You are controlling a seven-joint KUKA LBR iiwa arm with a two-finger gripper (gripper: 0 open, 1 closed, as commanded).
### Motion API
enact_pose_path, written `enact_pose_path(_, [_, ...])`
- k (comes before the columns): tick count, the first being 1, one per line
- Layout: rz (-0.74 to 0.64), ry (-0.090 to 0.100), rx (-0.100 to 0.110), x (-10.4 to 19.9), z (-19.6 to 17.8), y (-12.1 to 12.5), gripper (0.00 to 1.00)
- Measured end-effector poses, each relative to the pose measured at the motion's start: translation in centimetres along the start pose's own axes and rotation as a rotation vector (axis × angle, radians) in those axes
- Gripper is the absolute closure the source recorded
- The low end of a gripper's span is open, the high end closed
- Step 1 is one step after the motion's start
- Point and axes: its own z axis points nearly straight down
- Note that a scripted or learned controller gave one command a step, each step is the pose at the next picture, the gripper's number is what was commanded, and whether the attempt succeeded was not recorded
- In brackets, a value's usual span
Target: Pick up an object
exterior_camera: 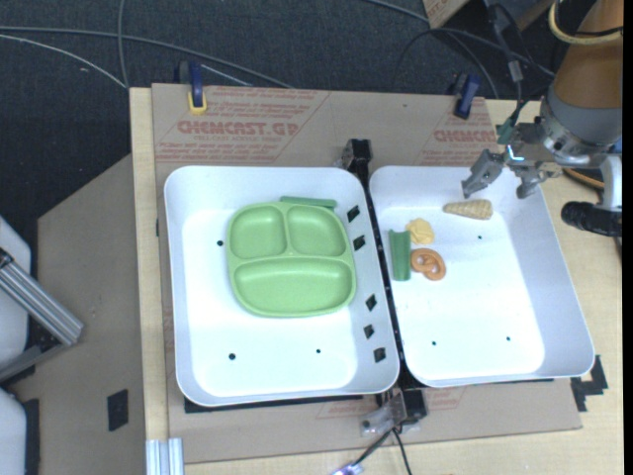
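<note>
A: Hand (502, 178) state? 
B: Fingers are seen spread wide, nothing gripped; it is poised at the right bin's (554, 295) far edge, presumably for a descent.
A: Target?
B: Beige cone (468, 209) lies just below-left of the hand; pretzel (428, 263) and green stick (399, 254) lie farther.

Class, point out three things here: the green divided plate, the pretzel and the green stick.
Green divided plastic plate (291, 260): camera view, its large front compartment.
Brown twisted pretzel (429, 264): camera view, its middle.
Green plastic stick (399, 254): camera view, mid-length.
</note>
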Motion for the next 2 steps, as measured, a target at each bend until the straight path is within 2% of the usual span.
enact_pose_path(1, [0.001, 0.000, 0.000, -0.5, 4.4, 0.1, 0.00])
enact_pose_path(2, [0.001, 0.000, 0.000, -0.8, 10.6, 0.1, 0.00])
